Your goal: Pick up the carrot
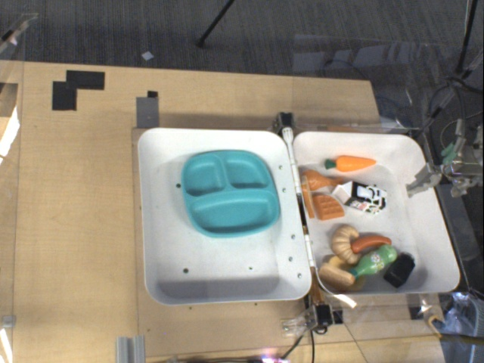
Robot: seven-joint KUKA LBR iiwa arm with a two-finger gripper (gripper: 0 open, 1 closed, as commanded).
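Lay untouched near the far wall of the right-hand shallow white bin (435, 225): small orange plastic carrot with green top (351, 162); hovered well apart at that bin's right edge: grey gripper (423, 181), opening impossible to tell; whole pick remained.

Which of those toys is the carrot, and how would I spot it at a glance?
Look in the right bin, the crowded one beside the bin that holds the teal tray. The carrot lies alone near the bin's far edge, pointing sideways. It is the bright orange tapered piece with a small green top, smoother and brighter than the browner orange pieces just below it.
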